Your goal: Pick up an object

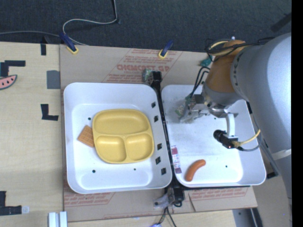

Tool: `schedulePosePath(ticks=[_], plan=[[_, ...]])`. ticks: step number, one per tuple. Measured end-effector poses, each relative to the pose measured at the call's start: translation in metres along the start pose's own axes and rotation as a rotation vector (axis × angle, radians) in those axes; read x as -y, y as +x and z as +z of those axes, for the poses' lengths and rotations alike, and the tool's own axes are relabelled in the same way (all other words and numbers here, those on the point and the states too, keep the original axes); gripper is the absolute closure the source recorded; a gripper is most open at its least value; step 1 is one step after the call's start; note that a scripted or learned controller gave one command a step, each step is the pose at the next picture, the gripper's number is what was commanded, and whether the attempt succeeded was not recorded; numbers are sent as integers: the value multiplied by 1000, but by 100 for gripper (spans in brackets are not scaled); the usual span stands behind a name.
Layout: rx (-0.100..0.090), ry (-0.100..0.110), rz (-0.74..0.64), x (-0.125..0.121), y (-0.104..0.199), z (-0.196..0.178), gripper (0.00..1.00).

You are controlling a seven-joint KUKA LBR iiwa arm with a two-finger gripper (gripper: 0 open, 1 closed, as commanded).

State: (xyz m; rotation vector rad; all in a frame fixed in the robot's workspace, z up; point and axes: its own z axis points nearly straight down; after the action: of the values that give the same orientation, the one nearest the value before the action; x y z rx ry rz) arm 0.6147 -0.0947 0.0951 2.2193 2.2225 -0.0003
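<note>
An orange sausage-shaped toy lies near the front of the right bin. In the left bin sits a yellow divided plate, with a tan cracker-like piece tucked against its left edge. My gripper hangs low over the back left part of the right bin, well behind the sausage. A small greenish-grey thing shows by the fingertips; whether it is gripped is unclear.
The grey arm with its orange band covers the right bin's back right part. A black cable fitting with a yellow wire hangs over the bin's right middle. Clips hold the cardboard at the bench's back.
</note>
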Motion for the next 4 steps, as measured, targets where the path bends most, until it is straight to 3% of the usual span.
schedulePosePath(ticks=[1,2,3,4], plan=[[1,-1,0,0,0,0,0],[-1,0,-1,0,1,-9,100],[-1,1,-1,0,1,-9,0],[-3,2,-2,0,2,-18,100]])
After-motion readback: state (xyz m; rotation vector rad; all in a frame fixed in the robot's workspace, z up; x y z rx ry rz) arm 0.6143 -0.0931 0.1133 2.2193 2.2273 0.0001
